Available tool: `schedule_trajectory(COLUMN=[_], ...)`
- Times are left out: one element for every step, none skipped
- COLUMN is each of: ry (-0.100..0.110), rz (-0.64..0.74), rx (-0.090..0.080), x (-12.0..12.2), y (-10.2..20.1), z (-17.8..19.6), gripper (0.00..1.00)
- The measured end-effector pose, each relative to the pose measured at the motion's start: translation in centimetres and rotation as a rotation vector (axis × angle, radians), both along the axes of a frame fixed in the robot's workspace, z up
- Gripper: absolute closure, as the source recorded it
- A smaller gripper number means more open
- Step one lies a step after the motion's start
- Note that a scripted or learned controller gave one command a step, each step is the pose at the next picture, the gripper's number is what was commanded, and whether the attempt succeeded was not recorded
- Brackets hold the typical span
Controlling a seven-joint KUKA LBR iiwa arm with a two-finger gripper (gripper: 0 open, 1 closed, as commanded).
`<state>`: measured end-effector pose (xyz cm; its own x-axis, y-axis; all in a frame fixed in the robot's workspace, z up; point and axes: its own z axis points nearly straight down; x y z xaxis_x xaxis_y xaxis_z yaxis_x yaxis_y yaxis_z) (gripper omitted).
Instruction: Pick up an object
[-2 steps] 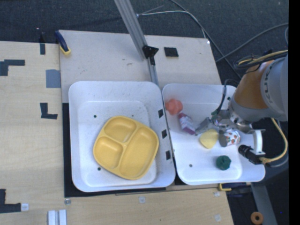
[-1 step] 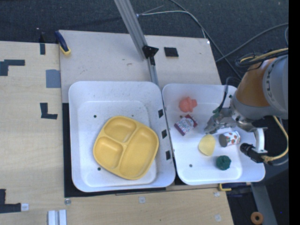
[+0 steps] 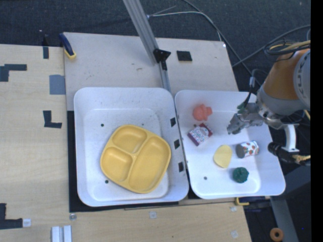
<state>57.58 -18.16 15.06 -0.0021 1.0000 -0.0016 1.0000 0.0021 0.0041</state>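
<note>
No legible txt or labels on any obj.

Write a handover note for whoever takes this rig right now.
Claw: hovers over the right bin, nothing seen between its fingers; open or shut is unclear.
Right bin holds a pink lump, a red packet, a yellow piece, a small patterned cup and a green lump.
Left bin holds a yellow divided plate.
Done: nothing lifted. Left: grasp one object.

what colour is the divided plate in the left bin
Yellow. The divided plate shows plainly in the camera view, lying in the left bin.
</note>
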Motion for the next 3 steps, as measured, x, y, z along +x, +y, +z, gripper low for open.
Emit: schedule_trajectory(ry=[0.001,0.004,0.006], rz=[0.000,0.000,0.004], rx=[0.001,0.002,0.003], x=[0.2,0.2,0.4], y=[0.3,0.4,5.9], z=[4.3,5.0,4.3], gripper=[1.00,1.00,1.00])
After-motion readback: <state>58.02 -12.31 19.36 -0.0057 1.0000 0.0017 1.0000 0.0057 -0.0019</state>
